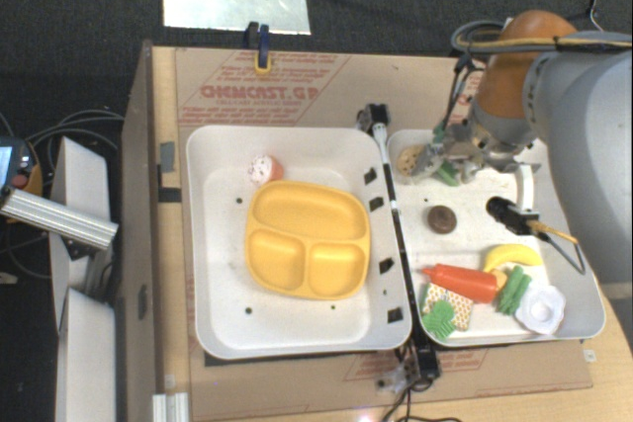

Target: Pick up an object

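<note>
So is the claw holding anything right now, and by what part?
Cannot tell. The claw sits low in the right bin beside a green item; no hold shows.

In the left bin [213, 212] the yellow divided plate [307, 240] takes up the middle, leaving bare floor along the left wall and near edge, with a small pink-and-white ball [262, 170] near the far edge. The right bin [584, 296] is crowded along its near edge by a carrot [463, 281], banana [512, 257], green spiky piece [441, 316] and white disc [540, 309]. A brown round piece [441, 218] sits apart mid-bin, and the arm [584, 114] and end effector [445, 161] hang over the far edge.
</note>
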`<state>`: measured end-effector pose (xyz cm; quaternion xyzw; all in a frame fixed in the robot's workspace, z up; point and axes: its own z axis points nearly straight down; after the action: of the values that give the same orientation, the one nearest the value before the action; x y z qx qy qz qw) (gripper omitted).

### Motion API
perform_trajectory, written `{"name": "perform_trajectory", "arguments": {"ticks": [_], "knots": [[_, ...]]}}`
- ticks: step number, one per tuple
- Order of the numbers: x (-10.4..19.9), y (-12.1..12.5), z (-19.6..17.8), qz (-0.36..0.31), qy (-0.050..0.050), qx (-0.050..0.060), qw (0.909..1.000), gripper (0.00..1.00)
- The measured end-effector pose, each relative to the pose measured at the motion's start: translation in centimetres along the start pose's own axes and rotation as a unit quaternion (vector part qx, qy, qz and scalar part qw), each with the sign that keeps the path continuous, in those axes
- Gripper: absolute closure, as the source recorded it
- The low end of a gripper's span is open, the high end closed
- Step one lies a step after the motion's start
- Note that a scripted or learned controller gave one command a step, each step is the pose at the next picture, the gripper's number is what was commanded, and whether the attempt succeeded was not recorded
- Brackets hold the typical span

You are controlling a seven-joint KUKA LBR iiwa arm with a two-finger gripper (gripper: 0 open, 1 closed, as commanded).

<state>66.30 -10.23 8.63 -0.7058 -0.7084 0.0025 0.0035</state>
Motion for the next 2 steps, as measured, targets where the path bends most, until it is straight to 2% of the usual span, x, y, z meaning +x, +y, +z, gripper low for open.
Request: {"name": "perform_trajectory", "arguments": {"ticks": [1,2], "knots": [[0.7,-8.2,-2.5,0.002,0.000,-0.003,1.0000,0.00],[1.9,-8.1,0.4,0.000,0.000,-0.004,1.0000,0.00]]}}
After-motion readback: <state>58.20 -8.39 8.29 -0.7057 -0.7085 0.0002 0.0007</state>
